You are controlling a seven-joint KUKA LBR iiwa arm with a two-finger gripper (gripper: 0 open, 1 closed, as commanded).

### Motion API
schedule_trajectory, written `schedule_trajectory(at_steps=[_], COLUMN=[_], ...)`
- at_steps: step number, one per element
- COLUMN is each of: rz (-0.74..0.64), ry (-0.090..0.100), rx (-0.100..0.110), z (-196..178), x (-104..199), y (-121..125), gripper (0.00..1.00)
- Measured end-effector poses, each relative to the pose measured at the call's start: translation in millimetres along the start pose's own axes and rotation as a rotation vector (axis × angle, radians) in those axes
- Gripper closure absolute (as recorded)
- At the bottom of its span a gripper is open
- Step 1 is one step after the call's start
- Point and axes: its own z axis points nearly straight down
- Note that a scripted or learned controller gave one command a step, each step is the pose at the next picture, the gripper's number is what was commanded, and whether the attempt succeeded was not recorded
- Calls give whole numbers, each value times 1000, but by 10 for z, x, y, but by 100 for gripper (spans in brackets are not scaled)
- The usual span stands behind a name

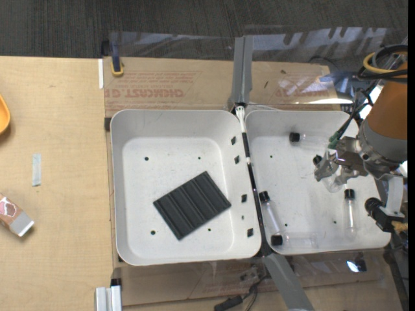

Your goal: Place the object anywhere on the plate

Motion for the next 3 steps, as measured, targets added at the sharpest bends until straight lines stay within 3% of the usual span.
schedule_trajectory(at_steps=[1,2,3], rz=[-3,59,-165], ry=[-1,-2,-2], rx=[3,3,4], z=[197,-115,-202], x=[764,1549,2149], y=[244,412,-22], gripper=[100,100,100])
